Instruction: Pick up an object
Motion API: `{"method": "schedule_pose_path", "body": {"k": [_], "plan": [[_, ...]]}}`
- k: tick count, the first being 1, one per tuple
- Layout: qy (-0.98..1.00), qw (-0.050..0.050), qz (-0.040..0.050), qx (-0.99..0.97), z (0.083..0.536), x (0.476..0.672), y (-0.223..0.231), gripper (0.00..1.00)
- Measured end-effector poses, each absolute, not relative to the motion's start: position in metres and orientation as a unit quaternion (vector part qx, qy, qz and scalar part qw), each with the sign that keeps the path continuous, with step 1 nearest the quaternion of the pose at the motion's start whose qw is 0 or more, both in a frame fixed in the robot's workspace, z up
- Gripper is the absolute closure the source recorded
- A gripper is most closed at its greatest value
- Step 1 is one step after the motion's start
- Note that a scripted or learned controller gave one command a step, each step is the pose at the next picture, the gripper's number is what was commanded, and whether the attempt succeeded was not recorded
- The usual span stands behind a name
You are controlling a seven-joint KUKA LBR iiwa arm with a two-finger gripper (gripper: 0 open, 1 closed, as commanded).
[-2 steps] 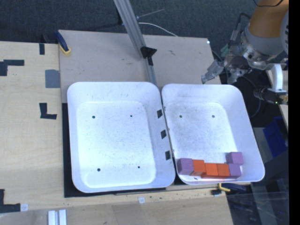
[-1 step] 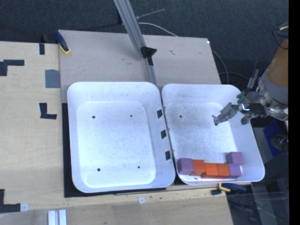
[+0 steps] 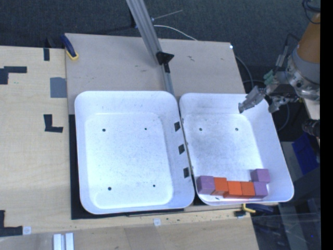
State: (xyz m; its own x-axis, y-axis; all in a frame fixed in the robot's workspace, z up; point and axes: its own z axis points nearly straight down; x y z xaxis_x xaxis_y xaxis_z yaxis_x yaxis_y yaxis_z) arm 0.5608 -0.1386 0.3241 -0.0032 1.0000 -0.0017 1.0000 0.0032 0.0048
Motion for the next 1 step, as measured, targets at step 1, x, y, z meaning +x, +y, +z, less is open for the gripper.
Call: {"method": "schedule_pose_path", "body": {"k": [1], "plan": [[0.709,0.001,0.0006,0.705,0.3278,0.6027,-0.0998,0.00]]}}
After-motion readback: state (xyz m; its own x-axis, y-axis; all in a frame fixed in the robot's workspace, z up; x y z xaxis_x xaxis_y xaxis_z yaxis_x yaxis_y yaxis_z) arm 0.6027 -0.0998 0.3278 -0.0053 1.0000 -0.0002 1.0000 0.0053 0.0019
